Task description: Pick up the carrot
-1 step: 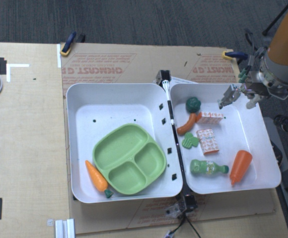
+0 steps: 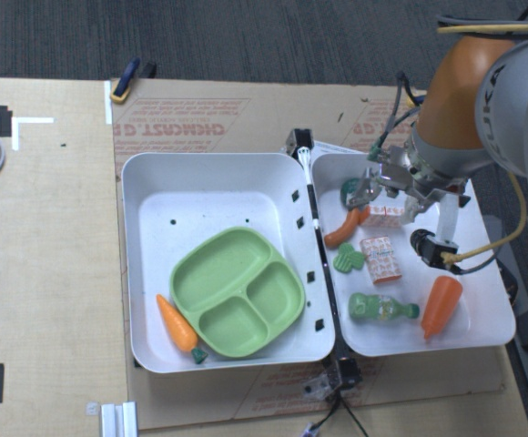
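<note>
We see the carrot (image 2: pixel 176 323) lying in the lower left corner of the left bin (image 2: pixel 146 235), its green stub toward the bottom edge, just beside the green divided plate (image 2: pixel 238 289) and well apart from the arm. The gripper (image 2: pixel 384 192) hangs over the upper part of the right bin (image 2: pixel 482 330), near the centre right of the frame, and we cannot tell how it is set. Below it in that bin lie an orange sausage-like piece (image 2: pixel 344 229), a small carton (image 2: pixel 380 259), a green bottle (image 2: pixel 382 309) and a second orange carrot-like piece (image 2: pixel 440 306).
</note>
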You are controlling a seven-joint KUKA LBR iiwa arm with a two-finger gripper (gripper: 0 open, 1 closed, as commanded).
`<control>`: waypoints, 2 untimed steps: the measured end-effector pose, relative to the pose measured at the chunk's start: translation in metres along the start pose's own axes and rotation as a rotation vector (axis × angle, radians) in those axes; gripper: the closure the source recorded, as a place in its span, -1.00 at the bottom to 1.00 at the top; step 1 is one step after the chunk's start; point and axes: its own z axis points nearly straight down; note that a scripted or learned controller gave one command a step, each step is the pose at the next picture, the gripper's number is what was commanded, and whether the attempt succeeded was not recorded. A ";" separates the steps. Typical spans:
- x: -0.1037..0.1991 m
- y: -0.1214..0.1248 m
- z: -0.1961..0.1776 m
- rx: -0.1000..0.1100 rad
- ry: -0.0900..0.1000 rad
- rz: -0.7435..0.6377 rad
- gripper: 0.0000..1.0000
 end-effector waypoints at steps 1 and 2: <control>0.058 -0.029 0.000 -0.001 0.000 -0.088 -1.00; 0.063 0.003 -0.005 -0.003 -0.001 -0.244 -1.00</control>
